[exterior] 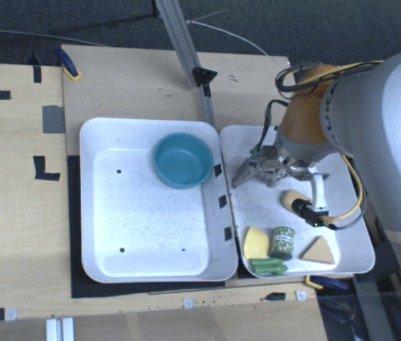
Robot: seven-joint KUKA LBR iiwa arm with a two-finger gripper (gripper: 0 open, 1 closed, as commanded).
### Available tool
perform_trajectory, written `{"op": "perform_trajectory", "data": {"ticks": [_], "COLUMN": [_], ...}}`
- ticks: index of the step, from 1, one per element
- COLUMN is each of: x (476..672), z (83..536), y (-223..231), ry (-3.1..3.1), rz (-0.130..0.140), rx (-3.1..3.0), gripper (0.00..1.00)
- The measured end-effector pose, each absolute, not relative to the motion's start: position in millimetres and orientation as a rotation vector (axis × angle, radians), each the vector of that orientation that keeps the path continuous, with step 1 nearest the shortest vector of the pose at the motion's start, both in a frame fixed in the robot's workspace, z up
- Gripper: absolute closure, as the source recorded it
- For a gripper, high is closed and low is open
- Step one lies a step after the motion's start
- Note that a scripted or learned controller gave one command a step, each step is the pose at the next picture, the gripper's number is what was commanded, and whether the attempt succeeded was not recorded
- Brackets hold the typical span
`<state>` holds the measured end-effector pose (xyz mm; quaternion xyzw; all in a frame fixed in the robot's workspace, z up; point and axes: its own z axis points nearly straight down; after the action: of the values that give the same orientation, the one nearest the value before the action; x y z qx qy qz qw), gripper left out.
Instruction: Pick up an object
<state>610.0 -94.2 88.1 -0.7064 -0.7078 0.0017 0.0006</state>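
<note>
We see the gripper (247, 174) spread open and holding nothing, low over bare floor near the right bin's (360, 258) left wall. The candidates crowd that bin's front edge: yellow block (256, 243), green can (282, 241), tan wedge (318, 251). A teal bowl (182, 160) sits by the left bin's (90, 212) back edge.

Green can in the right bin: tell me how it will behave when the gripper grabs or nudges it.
The green can looks rigid and stands upright, so a nudge might tip it and let it roll. Packed between the yellow block and tan wedge, it leaves fingers little room.
</note>
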Motion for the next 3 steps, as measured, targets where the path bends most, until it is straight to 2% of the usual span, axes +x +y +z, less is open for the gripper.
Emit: {"op": "perform_trajectory", "data": {"ticks": [1,2,3], "x": [610.3,603.2,606.4], "z": [100.4,159.5,202.1], "y": [-93.4,-91.8,-92.5], "ry": [-2.224,-2.225,-2.224], "rz": [0.004,-0.003,-0.003], "rx": [-2.216,-2.222,-2.222], "gripper": [1.00,1.00,1.00]}}
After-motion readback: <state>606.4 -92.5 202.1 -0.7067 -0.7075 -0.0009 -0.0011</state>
